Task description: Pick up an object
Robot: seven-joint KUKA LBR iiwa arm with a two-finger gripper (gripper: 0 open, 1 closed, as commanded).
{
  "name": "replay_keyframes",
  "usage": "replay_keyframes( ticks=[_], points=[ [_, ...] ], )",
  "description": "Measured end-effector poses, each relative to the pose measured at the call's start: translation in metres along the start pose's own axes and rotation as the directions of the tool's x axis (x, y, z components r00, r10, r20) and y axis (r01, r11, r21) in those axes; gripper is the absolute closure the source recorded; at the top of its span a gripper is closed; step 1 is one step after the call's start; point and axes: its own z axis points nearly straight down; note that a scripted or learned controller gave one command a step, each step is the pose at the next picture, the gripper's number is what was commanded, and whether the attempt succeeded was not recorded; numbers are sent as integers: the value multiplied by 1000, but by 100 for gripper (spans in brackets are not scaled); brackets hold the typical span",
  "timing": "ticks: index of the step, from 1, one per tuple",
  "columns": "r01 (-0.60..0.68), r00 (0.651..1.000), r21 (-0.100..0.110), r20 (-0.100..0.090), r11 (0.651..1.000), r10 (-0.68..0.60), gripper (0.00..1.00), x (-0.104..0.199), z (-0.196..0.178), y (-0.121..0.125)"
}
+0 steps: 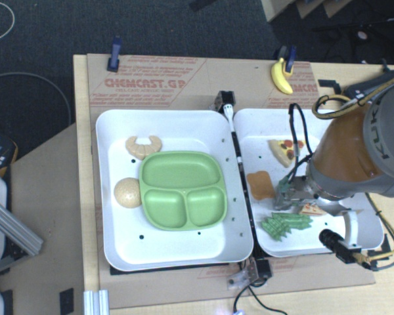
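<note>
Gripper (pixel 290 194) is down inside the right bin (pixel 266 125), low over the floor near that bin's middle. Finger spacing cannot be made out from this angle, and nothing can be seen held. The grey arm (pixel 354 156) with its orange band covers most of the right half of that bin; black cable loops over it.

Positions relative to the right bin:
- Brown flat piece (pixel 260 185), toast-like: on the bin floor toward its left wall, just beside the gripper on its left. Contact not resolvable.
- Green leafy toy (pixel 285 225): on the floor toward the near edge, just below the gripper.
- Pizza slice toy (pixel 284 150): farther back in the bin, apart from the gripper, partly crossed by the cable.
- A small orange-and-white item (pixel 310 209) peeks out beside the gripper; too hidden to identify.
- Banana (pixel 282 77): outside the bin, on the bench (pixel 184 77) beyond its far edge, next to a blue clamp (pixel 289 56).
- Left bin (pixel 118 228): touching the right bin's left side. It holds a green divided plate (pixel 182 189) lying flat and central, with a croissant-like pastry (pixel 143 146) beyond the plate's far-left corner and a round tan bun (pixel 127 192) against the plate's left edge.
</note>
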Motion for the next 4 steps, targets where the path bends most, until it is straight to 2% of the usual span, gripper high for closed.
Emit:
replay_keyframes(
  ticks=[1,2,3,4],
  points=[
    [12,1000,-13,-2,1000,-12,100,97,-105,-13],
    [6,1000,-20,0,1000,-6,100,116,-233,-16],
    [-1,1000,2,4,1000,1,100,99,-148,51],
    [-1,1000,-5,5,1000,1,100,72,-96,104]
  ],
)
